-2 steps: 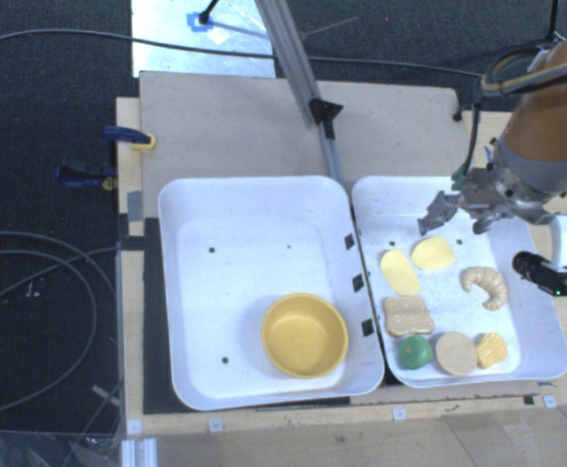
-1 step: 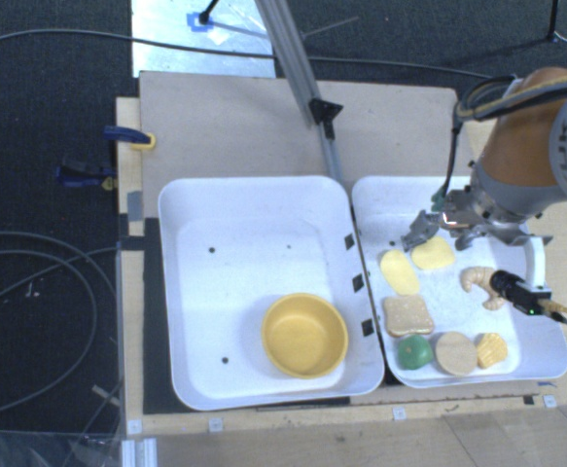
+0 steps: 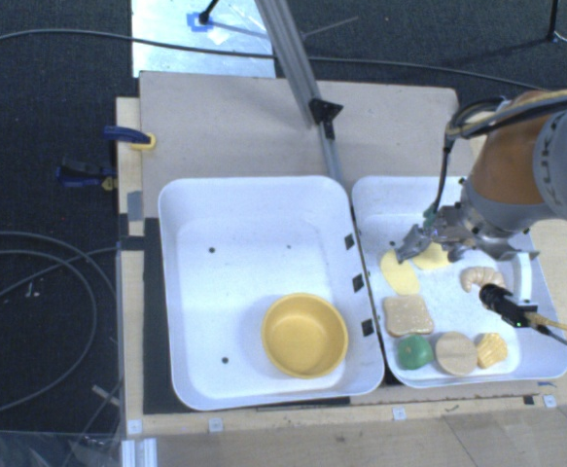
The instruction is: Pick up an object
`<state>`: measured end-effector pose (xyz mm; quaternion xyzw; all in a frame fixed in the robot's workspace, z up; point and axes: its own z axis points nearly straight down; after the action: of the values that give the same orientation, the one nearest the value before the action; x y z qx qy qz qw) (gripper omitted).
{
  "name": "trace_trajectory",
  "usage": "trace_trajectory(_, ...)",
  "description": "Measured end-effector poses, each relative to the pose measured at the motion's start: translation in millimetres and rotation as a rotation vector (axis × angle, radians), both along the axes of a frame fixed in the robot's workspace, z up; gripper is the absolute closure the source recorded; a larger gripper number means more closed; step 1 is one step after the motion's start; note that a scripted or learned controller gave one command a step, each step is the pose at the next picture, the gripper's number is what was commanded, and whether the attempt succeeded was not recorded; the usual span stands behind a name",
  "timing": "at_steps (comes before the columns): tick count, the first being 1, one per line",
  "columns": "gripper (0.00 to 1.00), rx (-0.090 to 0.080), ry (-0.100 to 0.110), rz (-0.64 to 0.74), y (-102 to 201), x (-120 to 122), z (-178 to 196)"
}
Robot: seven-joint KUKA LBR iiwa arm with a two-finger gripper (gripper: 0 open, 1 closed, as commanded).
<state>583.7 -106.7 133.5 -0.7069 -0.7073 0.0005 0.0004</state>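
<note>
Pincer (image 3: pixel 427 242) position logged: low inside the right-hand shallow white bin (image 3: pixel 555 358), upper-left part of it, my grey arm with the orange band coming in from the right. Dark fingertips sit at the top edge of a pale yellow flat food piece (image 3: pixel 400 274). State of the tips: cannot tell, since they merge into one dark cluster from this angle. Nothing visibly between them.

Key relation: the pale yellow piece lies just below and slightly left of the tips, touching or nearly so. Its long axis runs roughly from upper right to lower left, along the bin's left wall. A second yellowish patch (image 3: pixel 433 258) shows right at the tips; I cannot say whether it belongs to the same item.

Appearance: smooth, matte, rounded outline, lying flat on the bin floor. Judgement: low profile gives little edge to grip; a slip is likely unless I close across the short axis.

Neighbours in the same bin: tan square toast slice (image 3: pixel 407 313) just below it, green round item (image 3: pixel 415 350), tan round disc (image 3: pixel 455 352), beige croissant shape (image 3: pixel 481 278), small yellow shell-like piece (image 3: pixel 492 349). Left bin (image 3: pixel 195 222) holds a yellow plastic bowl (image 3: pixel 305 335), well apart. Both bins rest on the tabletop (image 3: pixel 264 125).
</note>
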Motion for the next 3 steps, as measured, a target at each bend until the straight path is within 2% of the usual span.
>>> trace_trajectory(1, 1.00, 0.000, -0.004, 0.000, 0, 1, 12)
trace_trajectory(2, 1.00, -0.001, -0.007, 0.004, 3, 5, 56)
trace_trajectory(3, 1.00, -0.001, -0.007, 0.004, 2, -4, 110)
